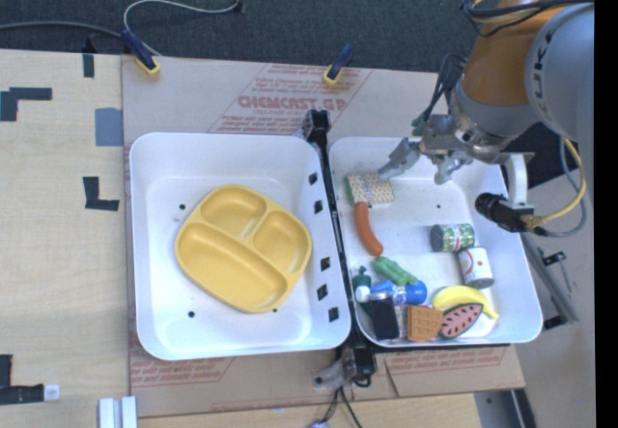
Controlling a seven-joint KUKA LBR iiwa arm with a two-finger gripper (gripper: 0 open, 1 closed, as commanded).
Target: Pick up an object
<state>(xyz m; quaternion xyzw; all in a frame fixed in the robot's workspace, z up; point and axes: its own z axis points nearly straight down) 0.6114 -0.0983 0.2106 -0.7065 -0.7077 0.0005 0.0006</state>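
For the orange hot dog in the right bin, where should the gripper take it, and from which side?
Probably at mid-length, coming straight down. The hot dog lies flat and long, running away from the camera, so the fingers should close across its narrow width. White bin floor shows along both long sides at its middle; its far end sits close to the checkered piece.

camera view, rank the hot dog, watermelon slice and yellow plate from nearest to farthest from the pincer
From the pincer, over the right bin's back edge:
1. Hot dog, right bin, just below-left of the pincer.
2. Watermelon slice, front of the right bin.
3. Yellow plate, in the left bin.
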